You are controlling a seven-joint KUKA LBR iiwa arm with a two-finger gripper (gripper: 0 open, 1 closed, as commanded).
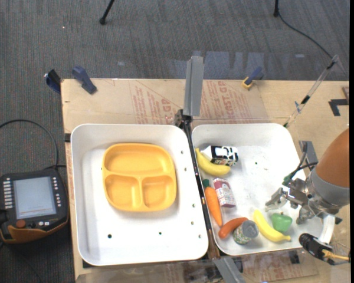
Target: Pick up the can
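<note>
A small red can [225,193] with a pale label lies on its side in the middle of the right bin [265,140], beside a carrot. A second round can [245,232], grey-green and seen from above, stands near the bin's front edge. My gripper [289,207] hangs over the bin's right side, well to the right of the red can and up-right of the round one. Its metal fingers [277,198] are spread open with nothing between them. A green pepper [281,221] sits just below them.
The right bin also holds a banana [213,165], a black-and-white toy cow [225,154], two carrots [213,206] [231,227] and a second banana [269,227]. A yellow divided plate [140,177] sits in the left bin [88,217]. A teach pendant [30,200] lies at far left.
</note>
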